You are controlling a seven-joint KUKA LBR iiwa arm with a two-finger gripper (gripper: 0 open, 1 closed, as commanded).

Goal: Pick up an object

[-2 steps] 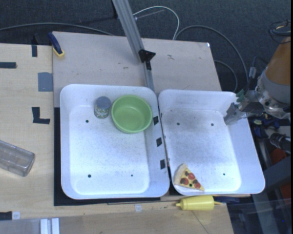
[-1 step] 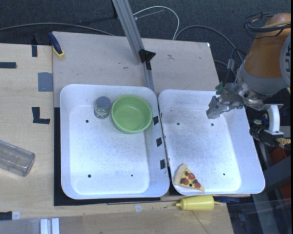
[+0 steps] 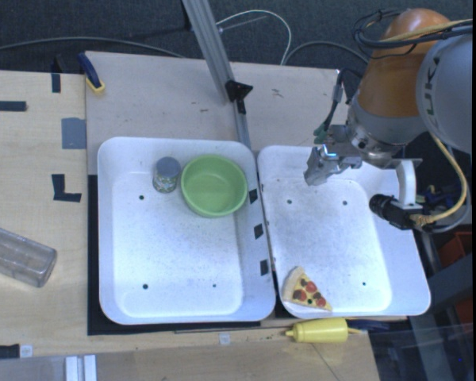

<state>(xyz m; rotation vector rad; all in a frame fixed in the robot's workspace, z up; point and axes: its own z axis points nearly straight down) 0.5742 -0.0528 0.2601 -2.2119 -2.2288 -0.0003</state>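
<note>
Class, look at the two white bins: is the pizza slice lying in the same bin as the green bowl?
No. The pizza slice lies in the right bin, at its near left corner, while the green bowl sits in the left bin.

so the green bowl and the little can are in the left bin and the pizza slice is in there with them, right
Not quite. The green bowl and the can do sit in the left bin, but the pizza slice lies in the right bin, at its near left corner. The camera view shows this.
</note>
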